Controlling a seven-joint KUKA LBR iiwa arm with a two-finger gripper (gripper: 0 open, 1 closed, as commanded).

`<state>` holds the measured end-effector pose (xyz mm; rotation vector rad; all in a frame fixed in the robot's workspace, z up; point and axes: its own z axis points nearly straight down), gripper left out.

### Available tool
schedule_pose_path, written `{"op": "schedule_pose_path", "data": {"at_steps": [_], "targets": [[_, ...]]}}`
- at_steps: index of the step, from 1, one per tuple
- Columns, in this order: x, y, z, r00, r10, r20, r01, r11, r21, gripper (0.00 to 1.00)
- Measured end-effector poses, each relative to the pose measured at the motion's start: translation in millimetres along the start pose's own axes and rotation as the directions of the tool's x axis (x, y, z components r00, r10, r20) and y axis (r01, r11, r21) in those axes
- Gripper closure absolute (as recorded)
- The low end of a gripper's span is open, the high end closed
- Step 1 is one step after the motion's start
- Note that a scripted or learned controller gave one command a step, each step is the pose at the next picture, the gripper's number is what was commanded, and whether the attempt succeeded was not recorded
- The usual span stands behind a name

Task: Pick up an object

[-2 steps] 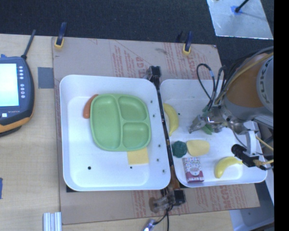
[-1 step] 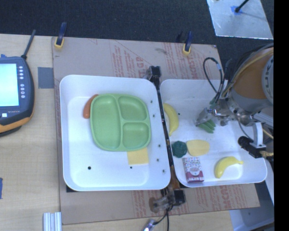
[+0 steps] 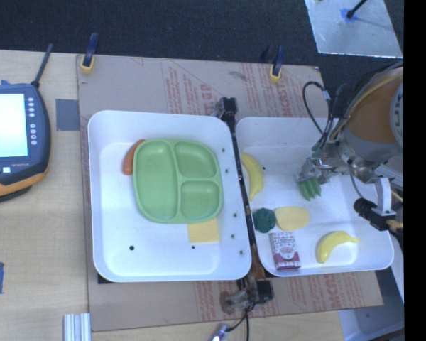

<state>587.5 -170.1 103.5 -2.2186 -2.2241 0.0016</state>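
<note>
My gripper [image 3: 314, 179] hangs over the right bin [image 3: 284, 132], near its upper right part. A small ribbed green object [image 3: 309, 189] lies right at its tip, touching or nearly touching it. Lower in the same bin lie a dark green lump [image 3: 263, 219], a pale yellow oval [image 3: 292, 217], a red and white little box [image 3: 285, 251] and a yellow banana-shaped piece [image 3: 335, 244]. Another yellow curved piece [image 3: 253, 175] rests against this bin's left wall.
The left bin [image 3: 106, 212] holds a green divided plate [image 3: 177, 180], an orange piece [image 3: 128, 158] half under it and a yellow square [image 3: 204, 231]. A pendant with a screen [image 3: 11, 137] lies on the bench at far left. Black cables [image 3: 319, 105] loop beside the arm.
</note>
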Motion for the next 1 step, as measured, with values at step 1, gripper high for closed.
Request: {"op": "schedule_pose_path", "data": {"at_steps": [1], "targets": [[66.1,9.3,-121.5,1.0,-0.002,-0.001,0.002,1.0,0.0,1.0]]}}
